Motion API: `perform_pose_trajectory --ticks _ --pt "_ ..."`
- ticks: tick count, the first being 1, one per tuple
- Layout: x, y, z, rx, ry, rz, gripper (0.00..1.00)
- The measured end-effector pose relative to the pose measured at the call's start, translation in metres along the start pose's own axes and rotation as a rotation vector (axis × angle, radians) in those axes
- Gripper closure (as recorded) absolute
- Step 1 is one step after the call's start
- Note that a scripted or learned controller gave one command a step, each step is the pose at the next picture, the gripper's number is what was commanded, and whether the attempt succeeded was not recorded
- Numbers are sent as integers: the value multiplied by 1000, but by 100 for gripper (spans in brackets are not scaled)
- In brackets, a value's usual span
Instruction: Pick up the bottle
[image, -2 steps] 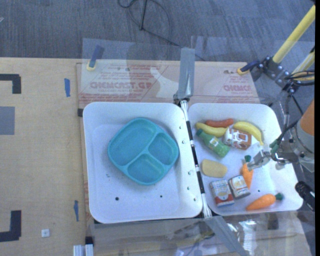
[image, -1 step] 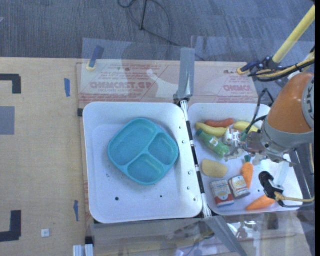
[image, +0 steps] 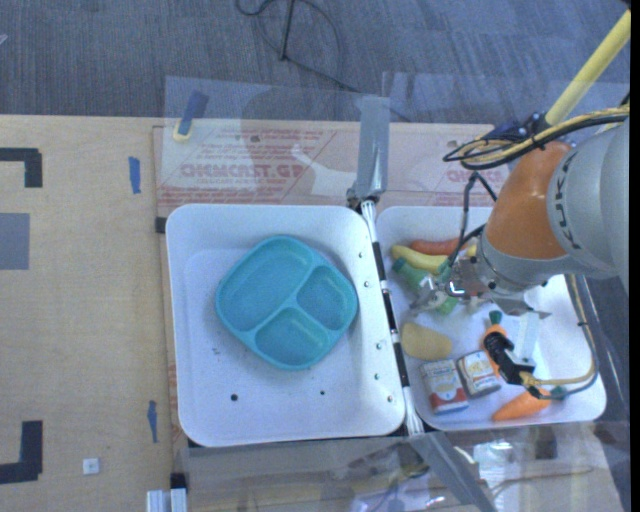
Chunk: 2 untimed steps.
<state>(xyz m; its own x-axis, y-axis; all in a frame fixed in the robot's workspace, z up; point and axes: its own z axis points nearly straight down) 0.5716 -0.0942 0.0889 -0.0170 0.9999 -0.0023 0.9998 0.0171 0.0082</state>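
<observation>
A green bottle-like object (image: 409, 271) lies at the left side of the right bin (image: 588, 385), tucked under a yellow banana (image: 420, 257); only part of it shows. My gripper (image: 438, 296) hangs low over that bin, just right of and below the green object, with the grey and orange arm (image: 535, 215) covering the bin's middle. Nothing can be seen held in the gripper.
The left bin (image: 200, 390) holds a teal divided plate (image: 287, 300). In the right bin are a red-orange piece (image: 436, 245) behind the banana, a tan potato (image: 427, 342), two small packages (image: 446, 385) (image: 479, 372) and an orange carrot (image: 520, 406) at the front.
</observation>
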Motion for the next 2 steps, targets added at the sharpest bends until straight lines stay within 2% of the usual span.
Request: perform_pose_trajectory --ticks 1,2 --pt "-3 1 -11 -5 -3 5 100" --pt "30 42 -174 7 1 -38 100"
